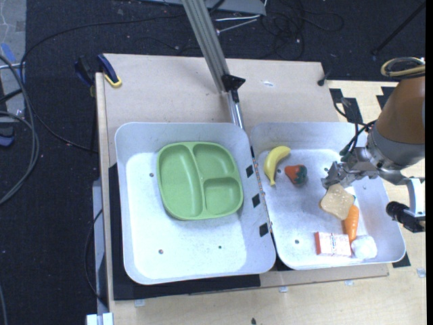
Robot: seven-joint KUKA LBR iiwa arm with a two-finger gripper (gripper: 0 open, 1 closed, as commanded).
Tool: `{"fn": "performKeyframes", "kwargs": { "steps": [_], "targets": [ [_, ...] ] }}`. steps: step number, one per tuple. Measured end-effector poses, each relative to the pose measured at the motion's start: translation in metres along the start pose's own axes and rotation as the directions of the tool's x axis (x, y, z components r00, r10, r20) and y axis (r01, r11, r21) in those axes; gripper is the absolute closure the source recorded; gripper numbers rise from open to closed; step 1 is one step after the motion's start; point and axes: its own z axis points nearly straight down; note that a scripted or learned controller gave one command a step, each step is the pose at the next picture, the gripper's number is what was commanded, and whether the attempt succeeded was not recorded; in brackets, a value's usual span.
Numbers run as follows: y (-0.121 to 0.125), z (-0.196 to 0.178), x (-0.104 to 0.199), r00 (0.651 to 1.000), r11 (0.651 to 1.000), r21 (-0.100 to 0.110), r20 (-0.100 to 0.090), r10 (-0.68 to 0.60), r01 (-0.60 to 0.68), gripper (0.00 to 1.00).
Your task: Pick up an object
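Camera view showed your gripper (336,176) at twelve o'clock of the tan bread slice (337,201) in the right bin (389,249); its grip state I couldn't tell. Bread likely was light, soft, crushable; pinch opposite edges.

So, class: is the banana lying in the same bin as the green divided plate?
No: the banana lies in the right bin, while the green divided plate sits in the left bin.

No text, label or number can be read anywhere.
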Motion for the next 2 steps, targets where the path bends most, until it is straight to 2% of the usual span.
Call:
{"fn": "performKeyframes", "kwargs": {
  "steps": [1, 2],
  "targets": [
    [0.003, -0.064, 0.003, 1.000, 1.000, -0.003, 0.001, -0.001, 0.001, 1.00],
    [0.004, -0.092, 0.003, 1.000, 1.000, 0.000, 0.000, 0.000, 0.000, 1.00]
  ]
}}
